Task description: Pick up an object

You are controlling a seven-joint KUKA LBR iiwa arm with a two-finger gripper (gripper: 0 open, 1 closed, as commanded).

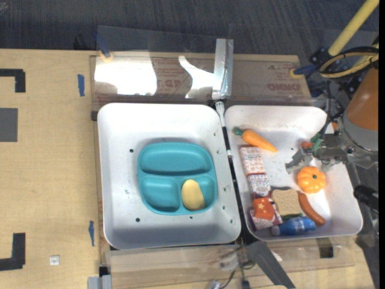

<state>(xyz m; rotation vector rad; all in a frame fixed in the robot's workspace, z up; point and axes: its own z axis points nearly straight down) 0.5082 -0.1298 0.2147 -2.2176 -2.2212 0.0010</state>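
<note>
My gripper hangs over the right side of the right bin, just above and left of a small orange pumpkin. In the same bin lie a carrot, a long red-and-white snack packet, a red tomato-like toy, a slice of bread, a sausage and a blue bottle. I see nothing held in the gripper.
The left bin holds a teal divided plate with a yellow potato-like piece in its lower right compartment. A metal post stands behind the seam between the bins. Cables and a yellow bar crowd the far right.
</note>
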